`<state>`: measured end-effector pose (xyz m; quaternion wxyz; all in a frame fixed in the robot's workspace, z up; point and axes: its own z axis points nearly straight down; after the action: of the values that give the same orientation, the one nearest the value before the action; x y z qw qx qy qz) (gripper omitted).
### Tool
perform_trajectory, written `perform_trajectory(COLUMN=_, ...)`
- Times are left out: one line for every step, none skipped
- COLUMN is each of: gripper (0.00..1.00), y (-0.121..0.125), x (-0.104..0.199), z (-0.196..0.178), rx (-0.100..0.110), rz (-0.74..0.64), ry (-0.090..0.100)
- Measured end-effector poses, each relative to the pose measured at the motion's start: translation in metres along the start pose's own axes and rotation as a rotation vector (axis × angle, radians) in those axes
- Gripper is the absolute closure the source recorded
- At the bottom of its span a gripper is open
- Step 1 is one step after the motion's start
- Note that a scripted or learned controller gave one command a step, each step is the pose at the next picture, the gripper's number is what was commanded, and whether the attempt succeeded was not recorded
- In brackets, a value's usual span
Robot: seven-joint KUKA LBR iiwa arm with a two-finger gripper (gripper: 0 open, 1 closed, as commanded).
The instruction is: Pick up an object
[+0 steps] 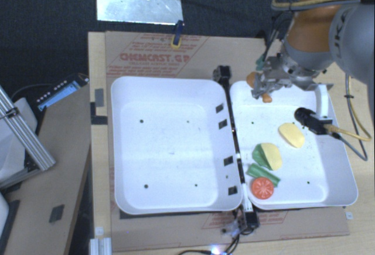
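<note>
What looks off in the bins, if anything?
Nothing looks spilled or broken. One oddity: an orange piece sits at the far rim of the right bin, partly hidden by the hand. I can't tell whether it's held or resting on the edge.

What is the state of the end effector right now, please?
End effector: cannot be told; it is over the far end of the right bin, close against an orange thing.

The left bin [170, 142] and the right bin [328, 177] are coloured white. Within the right bin, a pale yellow piece [291, 135], a yellow-and-green wedge [268, 156], a green strip [263, 173] and a red round piece [262, 188] are seen. The tan cardboard [193, 48] is printed with red lettering.
</note>
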<state>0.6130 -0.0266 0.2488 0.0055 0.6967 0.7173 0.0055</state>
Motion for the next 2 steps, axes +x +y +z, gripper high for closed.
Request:
perform_trajectory(gripper=1.0, y=0.001, x=0.0, z=-0.011, rx=-0.002, rz=-0.005, ry=0.0)
perform_trajectory(gripper=1.0, y=0.018, x=-0.034, z=0.013, rx=0.013, rz=0.029, ry=-0.002)
